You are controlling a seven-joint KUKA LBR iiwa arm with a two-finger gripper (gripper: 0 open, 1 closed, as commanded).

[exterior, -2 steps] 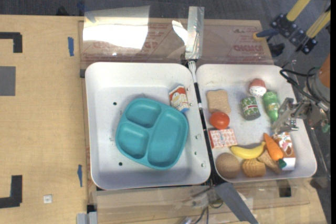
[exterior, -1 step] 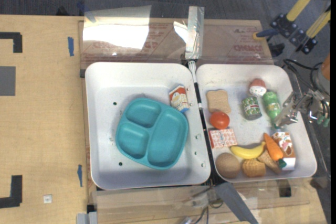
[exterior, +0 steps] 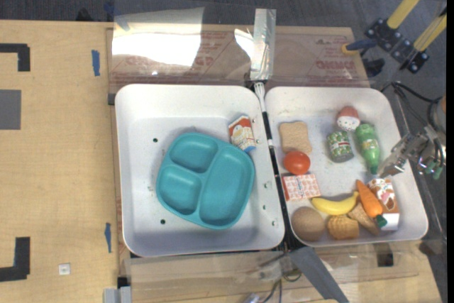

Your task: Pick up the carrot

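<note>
The gripper (exterior: 394, 164) hangs at the right bin's (exterior: 408, 125) right rim, just above the carrot (exterior: 367, 200); its opening cannot be told.

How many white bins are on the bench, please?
2. The left bin holds a teal divided plate and a small carton. The right bin holds the carrot, a banana, a tomato and other toy foods.

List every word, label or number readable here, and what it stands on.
None reads for sure.
Clear sheet behind the bins: red print, mirrored and too blurred.
Small carton in the left bin: picture label, too small.
Red patterned packet in the right bin: print too small.
Carton by the carrot: too small.
</note>
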